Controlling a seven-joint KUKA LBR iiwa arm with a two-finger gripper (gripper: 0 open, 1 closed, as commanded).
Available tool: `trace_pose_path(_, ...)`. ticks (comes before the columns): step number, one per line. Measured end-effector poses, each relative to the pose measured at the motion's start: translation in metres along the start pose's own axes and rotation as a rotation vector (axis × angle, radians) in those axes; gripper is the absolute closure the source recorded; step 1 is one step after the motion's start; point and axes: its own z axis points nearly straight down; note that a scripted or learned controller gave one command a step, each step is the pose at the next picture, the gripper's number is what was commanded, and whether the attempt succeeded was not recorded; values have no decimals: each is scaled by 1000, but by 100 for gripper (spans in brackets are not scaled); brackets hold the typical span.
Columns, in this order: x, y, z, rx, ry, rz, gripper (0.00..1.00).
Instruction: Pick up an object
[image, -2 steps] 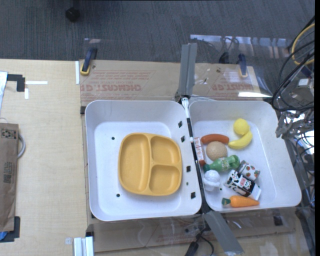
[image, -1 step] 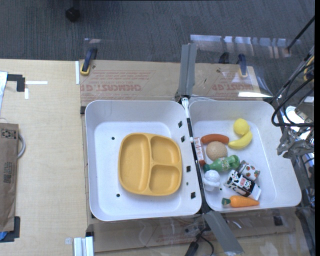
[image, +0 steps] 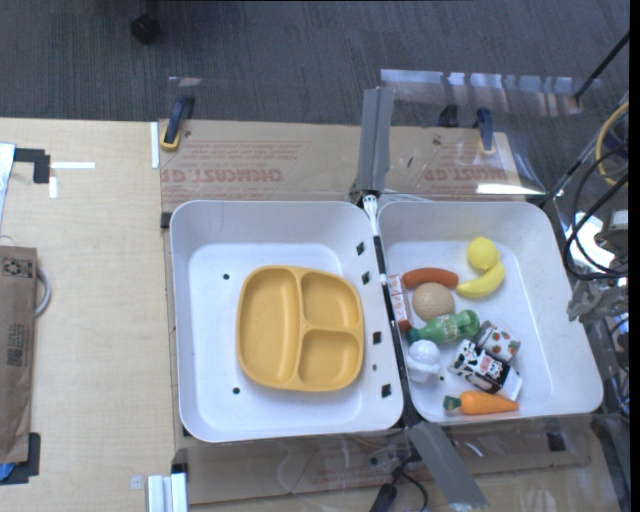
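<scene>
Toys (image: 455, 330) (clustered) beside yellow tray (image: 299, 327)

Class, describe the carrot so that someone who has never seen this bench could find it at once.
Start at the right bin, the one full of toy food. Go to its near edge, below the cow-print carton. The carrot lies there flat: the one orange, tapering piece with a green stub at its left end.
</scene>
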Motion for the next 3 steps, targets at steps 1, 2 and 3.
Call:
trace_pose_path(1, 8, 15, -14, 1, 0, -230, 100)
trace_pose_path(2, -20, 6, -48, 2, -1, -118, 100)
trace_pose_path(3, -6, -10, -21, -1, -1, -415, 100)
